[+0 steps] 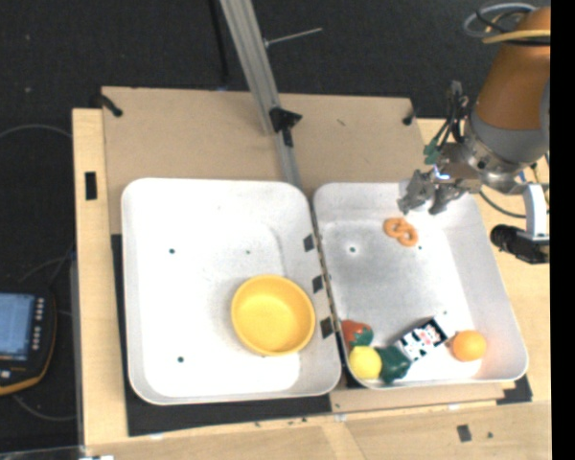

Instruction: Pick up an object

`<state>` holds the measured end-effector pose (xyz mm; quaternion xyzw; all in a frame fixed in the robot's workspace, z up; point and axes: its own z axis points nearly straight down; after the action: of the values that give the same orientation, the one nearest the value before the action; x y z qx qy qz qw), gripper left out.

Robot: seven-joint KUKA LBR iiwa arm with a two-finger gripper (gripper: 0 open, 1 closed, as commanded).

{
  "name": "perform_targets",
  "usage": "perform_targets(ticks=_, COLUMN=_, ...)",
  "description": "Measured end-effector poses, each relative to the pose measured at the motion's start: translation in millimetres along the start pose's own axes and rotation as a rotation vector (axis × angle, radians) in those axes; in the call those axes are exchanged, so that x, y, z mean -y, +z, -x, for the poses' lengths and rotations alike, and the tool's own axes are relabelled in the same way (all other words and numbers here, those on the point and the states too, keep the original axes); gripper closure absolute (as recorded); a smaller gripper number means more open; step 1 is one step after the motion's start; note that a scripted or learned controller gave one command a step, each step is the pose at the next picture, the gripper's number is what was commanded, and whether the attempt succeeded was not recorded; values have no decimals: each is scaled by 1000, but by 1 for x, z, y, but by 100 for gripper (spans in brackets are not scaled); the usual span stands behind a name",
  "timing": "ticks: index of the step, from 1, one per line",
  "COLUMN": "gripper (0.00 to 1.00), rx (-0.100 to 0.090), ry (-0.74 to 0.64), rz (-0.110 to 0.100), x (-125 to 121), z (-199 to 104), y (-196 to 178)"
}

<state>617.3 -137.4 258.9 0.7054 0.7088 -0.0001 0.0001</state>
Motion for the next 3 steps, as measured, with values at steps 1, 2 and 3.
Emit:
perform_targets(ticks=1, gripper=100, rx=0, ry=3, rz=1, x=7, z=-42, y=6)
perform_targets(ticks=2, gripper=100, rx=-1, ry=-1, rz=1, x=17, z=-83, y=6)
perform_targets(ticks=3, gripper=100, rx=-1, ry=-2, rz=-1, x=33, z=-136, y=17)
